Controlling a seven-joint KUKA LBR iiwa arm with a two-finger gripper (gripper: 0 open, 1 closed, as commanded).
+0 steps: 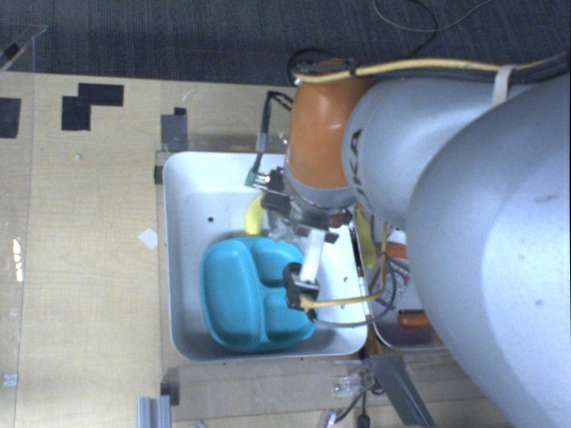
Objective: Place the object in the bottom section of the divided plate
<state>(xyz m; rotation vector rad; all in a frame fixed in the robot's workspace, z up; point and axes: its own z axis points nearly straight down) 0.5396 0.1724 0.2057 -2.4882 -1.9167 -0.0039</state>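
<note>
Overhead slanted look at a pale wooden bench [89,266], with dark carpet [178,16] along the top edge. At far left, black tape marks [89,105] stuck to the bench surface, well apart from everything else.

Further right, a shallow white left bin [192,239]. Lying flat in its lower half, a blue divided plate [236,301], one large section on its left side and two smaller sections on its right, close to the bin's near wall.

Just beyond the plate's upper edge, still inside the left bin, a small yellow thing [254,217], mostly hidden under the robot's wrist. Outside every section of the plate. Impossible to tell whether held or resting on the bin floor.

Directly beside the yellow thing, the gripper [287,224], low over the plate's upper right corner. Spread or pressed together: cannot tell, hidden by the wrist above.

Above that, the orange band [317,141], then the thick grey arm [464,194] filling the right side and covering most of the right bin [401,339]. In the visible strip of that bin, an orange-red thing [413,319], too hidden to name.
</note>
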